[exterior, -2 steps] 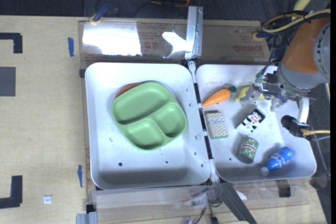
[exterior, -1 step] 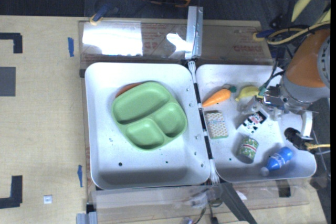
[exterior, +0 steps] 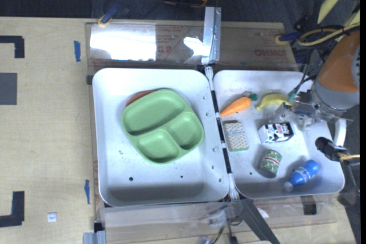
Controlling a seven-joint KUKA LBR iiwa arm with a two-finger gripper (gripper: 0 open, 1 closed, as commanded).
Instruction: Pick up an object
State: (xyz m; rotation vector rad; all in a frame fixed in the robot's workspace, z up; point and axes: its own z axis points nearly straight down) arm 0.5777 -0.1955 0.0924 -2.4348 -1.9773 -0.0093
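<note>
Centring the hand (exterior: 303, 111) over the carton (exterior: 276, 132) just left of it, clear of the banana (exterior: 271, 101), would help; whether it is open, I cannot tell.

The green divided plate (exterior: 163, 126) looks like matt moulded plastic. The left bin (exterior: 106, 140) and right bin (exterior: 329, 183), both white, are smooth with a dull sheen. The tabletop (exterior: 46, 123) is pale, matt wood. The blue bottle (exterior: 303, 173) is glossy, the orange carrot (exterior: 235, 106) smooth plastic. The clear sheet (exterior: 123, 43) behind glares, glossy.
</note>
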